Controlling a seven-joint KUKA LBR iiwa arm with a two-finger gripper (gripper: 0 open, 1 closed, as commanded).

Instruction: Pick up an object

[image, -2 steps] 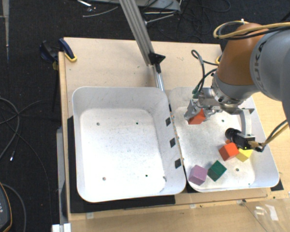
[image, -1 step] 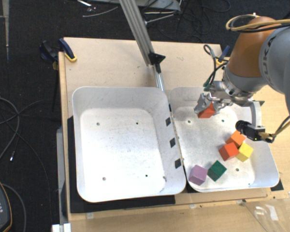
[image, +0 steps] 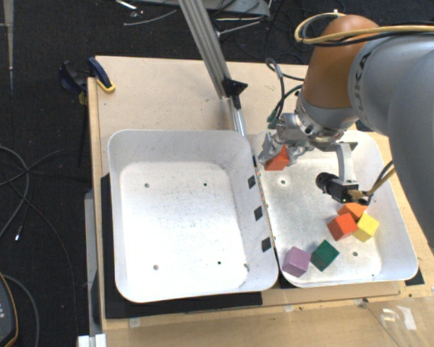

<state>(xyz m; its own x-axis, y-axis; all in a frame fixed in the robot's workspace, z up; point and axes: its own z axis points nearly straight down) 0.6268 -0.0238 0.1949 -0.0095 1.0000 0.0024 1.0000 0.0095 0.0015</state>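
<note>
Orange block (image: 277,161) pinched between gripper (image: 278,154) fingers, above right bin (image: 390,262) — grab seemingly made; left: lifting clear, away from other blocks (image: 333,241).

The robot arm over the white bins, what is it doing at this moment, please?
The arm reaches in from the right, and its gripper is over the upper left part of the right bin. An orange-red block sits at its fingertips, apparently held between them. Lower in the same bin lie a purple block, a green block, a yellow block and an orange block. The left bin is beside it.
</note>
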